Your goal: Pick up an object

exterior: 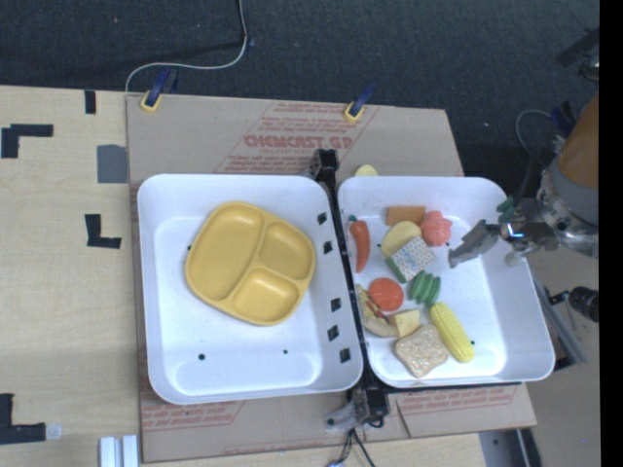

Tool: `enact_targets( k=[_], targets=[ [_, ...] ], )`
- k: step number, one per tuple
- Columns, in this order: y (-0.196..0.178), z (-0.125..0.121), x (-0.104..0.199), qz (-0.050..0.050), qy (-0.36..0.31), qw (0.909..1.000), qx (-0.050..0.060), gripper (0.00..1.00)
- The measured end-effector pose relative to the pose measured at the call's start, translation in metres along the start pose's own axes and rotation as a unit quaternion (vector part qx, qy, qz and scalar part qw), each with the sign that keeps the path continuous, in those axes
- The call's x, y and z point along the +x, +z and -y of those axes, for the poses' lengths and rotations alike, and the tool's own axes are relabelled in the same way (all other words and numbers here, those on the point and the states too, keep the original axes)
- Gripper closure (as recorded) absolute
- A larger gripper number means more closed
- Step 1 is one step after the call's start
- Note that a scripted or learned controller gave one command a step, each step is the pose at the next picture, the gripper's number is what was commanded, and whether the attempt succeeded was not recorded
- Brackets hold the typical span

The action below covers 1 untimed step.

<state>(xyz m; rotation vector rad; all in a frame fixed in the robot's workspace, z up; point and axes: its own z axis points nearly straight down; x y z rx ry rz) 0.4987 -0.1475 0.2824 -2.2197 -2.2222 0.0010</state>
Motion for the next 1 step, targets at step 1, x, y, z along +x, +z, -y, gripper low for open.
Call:
enact_targets(
  k=[1],
  targets=[
    [0.1095,-0.0017,-0.0234,-0.001,0.001,1.0,0.004,0.0]
  ],
)
